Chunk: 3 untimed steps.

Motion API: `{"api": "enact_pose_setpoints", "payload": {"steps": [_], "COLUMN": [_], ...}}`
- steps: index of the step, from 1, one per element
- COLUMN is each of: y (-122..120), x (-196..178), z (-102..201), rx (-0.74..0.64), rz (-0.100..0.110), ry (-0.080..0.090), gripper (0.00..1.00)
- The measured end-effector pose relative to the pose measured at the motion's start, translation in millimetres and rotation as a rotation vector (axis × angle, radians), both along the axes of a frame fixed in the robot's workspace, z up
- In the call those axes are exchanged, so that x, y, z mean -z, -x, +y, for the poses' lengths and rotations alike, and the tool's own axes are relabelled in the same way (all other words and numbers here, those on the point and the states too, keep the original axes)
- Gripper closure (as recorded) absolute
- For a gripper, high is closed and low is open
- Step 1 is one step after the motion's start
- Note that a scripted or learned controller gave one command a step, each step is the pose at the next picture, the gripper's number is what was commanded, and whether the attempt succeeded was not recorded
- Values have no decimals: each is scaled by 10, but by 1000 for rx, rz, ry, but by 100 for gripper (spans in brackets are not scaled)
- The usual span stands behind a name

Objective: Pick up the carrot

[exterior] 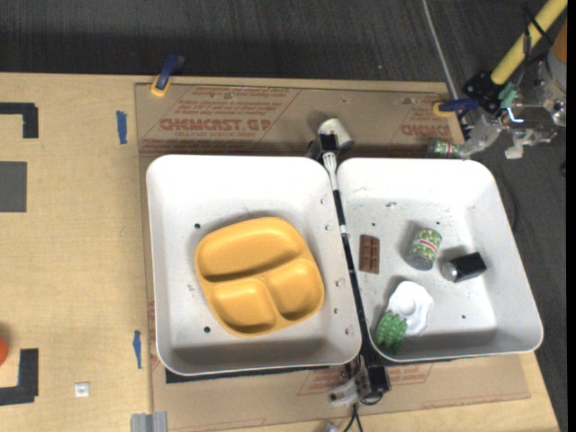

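Observation:
Part of my gripper (pixel 526 120) shows as grey metal at the upper right, outside the bins and past the far right corner of the right bin (pixel 504 241). It hangs well away from everything lying in the bins. The right bin holds a brown bar (pixel 369 253), a green and white can (pixel 424 246), a small black block (pixel 465 265) and a white piece with a green leafy end (pixel 402 314). A small orange shape (pixel 3 351) is cut off by the picture's left edge, on the bench far from both bins; what it is I cannot tell.
The left bin (pixel 171 241) holds a yellow divided plate (pixel 259 274). A black cable (pixel 342 232) runs along the seam between the bins. A yellow tube (pixel 531 30) and a blue clamp (pixel 450 106) sit at the upper right near the gripper.

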<state>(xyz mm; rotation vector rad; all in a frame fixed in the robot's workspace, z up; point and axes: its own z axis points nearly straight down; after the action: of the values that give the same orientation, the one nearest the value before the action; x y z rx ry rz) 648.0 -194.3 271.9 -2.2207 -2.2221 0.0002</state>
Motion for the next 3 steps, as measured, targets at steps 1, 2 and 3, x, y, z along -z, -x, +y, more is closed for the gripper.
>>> {"api": "enact_pose_setpoints", "payload": {"steps": [1,2,3], "y": [514,1409,1397], "x": [1439,1867,1766], "z": [775,955,964], "rx": [-92,78,80], "rz": [0,1,-3], "ry": [0,-1,-2], "gripper": [0,0,100]}}
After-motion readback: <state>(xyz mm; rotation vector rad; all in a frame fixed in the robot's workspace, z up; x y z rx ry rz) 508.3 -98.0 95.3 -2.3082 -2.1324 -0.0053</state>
